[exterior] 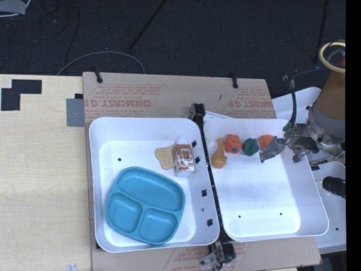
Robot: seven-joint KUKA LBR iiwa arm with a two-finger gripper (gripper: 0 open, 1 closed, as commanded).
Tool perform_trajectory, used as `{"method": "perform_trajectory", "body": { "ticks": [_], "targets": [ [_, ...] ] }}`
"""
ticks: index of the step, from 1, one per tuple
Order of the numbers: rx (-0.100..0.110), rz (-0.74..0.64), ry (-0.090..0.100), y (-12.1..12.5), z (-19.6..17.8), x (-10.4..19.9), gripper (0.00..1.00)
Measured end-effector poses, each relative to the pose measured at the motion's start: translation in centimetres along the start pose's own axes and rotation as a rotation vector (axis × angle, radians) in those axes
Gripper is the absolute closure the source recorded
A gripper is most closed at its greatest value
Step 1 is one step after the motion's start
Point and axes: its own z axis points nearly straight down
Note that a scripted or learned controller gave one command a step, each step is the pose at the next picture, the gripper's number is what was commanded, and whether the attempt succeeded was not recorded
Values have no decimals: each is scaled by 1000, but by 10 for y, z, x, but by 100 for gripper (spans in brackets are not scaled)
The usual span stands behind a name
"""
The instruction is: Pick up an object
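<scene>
Nearest us lies the blue tray (145, 205); the gripper (282, 147) partly hides an orange toy (265, 140), and we cannot tell its grip.

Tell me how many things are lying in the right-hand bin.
4: a tan pear-shaped piece by the divider, an orange-red one, a green one and an orange one in a row toward the gripper, which may hide more.

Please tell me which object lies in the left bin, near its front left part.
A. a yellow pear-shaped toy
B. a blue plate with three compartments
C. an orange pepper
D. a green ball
B: the blue divided plate rests on the floor of the left bin, while the green, orange and yellow toys all sit in the right bin.
</scene>
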Motion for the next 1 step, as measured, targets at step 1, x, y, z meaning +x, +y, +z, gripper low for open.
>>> {"method": "perform_trajectory", "body": {
  "ticks": [1],
  "targets": [
    [6,0,2,-9,56,-5,0]
  ]
}}
